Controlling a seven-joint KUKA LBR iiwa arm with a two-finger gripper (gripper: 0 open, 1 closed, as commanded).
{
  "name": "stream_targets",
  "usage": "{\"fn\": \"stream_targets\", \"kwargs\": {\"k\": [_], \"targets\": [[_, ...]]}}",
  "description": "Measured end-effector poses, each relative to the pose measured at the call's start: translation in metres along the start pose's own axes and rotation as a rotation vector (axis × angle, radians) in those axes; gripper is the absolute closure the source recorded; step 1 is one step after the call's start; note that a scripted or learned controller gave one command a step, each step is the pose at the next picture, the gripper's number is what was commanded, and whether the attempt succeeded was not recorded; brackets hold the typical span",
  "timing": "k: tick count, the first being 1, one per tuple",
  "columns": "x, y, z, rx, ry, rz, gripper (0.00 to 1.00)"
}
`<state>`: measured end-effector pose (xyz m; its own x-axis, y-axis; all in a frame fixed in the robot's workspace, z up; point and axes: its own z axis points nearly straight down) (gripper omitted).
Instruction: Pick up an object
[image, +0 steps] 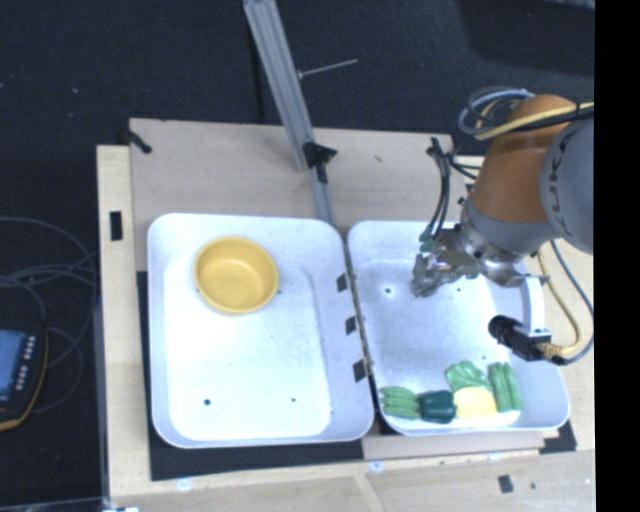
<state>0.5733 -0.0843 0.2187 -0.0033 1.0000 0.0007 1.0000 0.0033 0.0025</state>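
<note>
Nearest to the camera, along the front wall of the right bin (470, 425), several small objects lie close together: a green piece (400, 402), a dark teal block (436, 406), a yellow block (475, 403), a green leafy piece (463, 376) and a striped green piece (503, 386). They touch each other or lie just beside each other in the front right corner. Further back in the same bin, the gripper (432, 272) hangs over the bare white floor, well apart from these objects. I cannot tell if it is released or clenched, and no object is seen in it. The left bin (250, 400) holds one yellow bowl (236, 274), upright, near its far left corner. Behind the bins a grey metal pole (285, 85) stands on the bench (220, 170).
</note>
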Motion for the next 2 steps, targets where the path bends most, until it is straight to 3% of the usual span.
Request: {"fn": "stream_targets", "kwargs": {"k": [2], "targets": [[0.108, -0.024, -0.011, 0.001, 0.001, -0.001, 1.00]]}}
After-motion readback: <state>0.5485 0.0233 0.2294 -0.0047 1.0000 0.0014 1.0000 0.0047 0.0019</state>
